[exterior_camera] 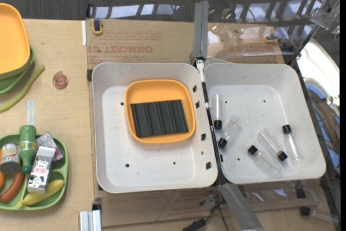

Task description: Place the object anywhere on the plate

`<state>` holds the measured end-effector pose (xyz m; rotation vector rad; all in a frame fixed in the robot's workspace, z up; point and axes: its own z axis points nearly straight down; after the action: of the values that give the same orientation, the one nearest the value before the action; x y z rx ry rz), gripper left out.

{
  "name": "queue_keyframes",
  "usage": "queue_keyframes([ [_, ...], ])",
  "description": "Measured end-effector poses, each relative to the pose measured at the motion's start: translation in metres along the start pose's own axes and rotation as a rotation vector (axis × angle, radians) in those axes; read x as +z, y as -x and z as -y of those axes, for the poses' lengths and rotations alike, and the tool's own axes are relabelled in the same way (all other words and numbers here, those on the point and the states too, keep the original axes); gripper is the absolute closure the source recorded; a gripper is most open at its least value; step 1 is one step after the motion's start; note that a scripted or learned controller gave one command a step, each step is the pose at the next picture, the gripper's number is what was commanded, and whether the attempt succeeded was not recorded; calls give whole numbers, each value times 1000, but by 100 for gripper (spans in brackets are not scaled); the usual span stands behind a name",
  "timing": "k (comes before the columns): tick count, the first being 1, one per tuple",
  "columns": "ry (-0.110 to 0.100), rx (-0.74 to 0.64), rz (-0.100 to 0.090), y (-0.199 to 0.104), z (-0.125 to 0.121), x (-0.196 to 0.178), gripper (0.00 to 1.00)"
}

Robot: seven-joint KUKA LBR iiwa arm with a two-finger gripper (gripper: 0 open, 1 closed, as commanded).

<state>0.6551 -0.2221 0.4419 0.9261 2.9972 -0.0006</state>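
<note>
left bin (102,170): rounded white rim. There's bare floor on every side of the plate, with the most room along the near edge.
plate (135,92): orange with rounded corners, sitting in the far half of the left bin, a bit right of centre. Its right rim is near the seam between the bins.
ribbed mat (160,118): a dark slab lying flat on the plate and covering most of its middle, so only the orange border is free.
right bin (308,116): butts right up against the left bin. Its far half is bare, and the stuff is bunched up in the near half.
vials (270,143): five clear tubes with black caps, all lying on their sides in the right bin. One is along the left wall, one just beside it, and three are loosely grouped near-right. None are on the plate.
jaws: honestly can't tell, released or clenched.
worktop (59,35): wood-toned, open on the left side.
green tray (58,186): near-left, a divided tray packed with toy food and a small bottle.
stacked dishes (11,46): far-left, orange on top of green, cut off by the frame edge.
cardboard (140,40): a flat sheet showing beyond the bins' far edges.
</note>
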Motion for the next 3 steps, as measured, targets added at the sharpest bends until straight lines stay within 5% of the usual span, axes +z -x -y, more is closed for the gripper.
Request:
queue_keyframes([
  [1, 1, -426, -3, -11, 7, 0, 100],
  [3, 3, -831, 1, 3, -4, 0, 100],
])
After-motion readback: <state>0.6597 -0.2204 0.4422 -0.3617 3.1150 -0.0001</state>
